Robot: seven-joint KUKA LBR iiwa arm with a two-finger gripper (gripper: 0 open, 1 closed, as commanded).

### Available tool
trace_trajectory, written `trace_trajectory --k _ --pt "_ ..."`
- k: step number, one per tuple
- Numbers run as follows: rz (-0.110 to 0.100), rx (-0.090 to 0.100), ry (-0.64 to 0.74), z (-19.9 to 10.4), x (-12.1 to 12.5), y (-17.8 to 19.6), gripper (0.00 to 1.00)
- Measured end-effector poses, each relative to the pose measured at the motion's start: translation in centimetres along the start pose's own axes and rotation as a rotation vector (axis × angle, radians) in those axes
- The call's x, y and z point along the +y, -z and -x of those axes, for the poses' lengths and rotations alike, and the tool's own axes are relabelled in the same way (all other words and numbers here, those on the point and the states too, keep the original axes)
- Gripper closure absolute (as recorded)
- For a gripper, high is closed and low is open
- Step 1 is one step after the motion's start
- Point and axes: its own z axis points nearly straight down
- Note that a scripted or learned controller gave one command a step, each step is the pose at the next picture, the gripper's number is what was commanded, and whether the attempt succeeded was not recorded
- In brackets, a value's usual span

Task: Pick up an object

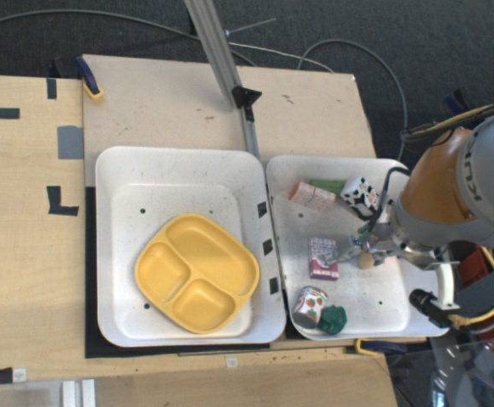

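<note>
Nothing lifted yet. Gripper [367, 253] low in right bin [382, 312], just right of the pink packet [324, 257]; finger state impossible to tell. Grasp and lift remaining.

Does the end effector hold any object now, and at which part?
It cannot be told: the end effector is low in the right bin, beside the small pink packet, but its tip is too blurred.

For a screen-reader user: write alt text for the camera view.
A grey and orange robot arm reaches from the right, its gripper low in the right bin among small items, including a pink packet and a green object. The left bin holds a yellow divided tray.
</note>
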Motion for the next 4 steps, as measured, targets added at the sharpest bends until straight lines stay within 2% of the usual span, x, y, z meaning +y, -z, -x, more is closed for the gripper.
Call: trace_trajectory --k 1,2,3,4 --pt "0.004 -0.001 0.002 0.0 0.1 1.3 1.00" --pt "0.002 -0.002 0.002 0.2 0.8 5.7 1.00" --pt "0.004 -0.002 0.001 0.4 0.0 11.3 1.00" --pt "0.003 -0.002 0.002 0.4 0.0 14.4 1.00"
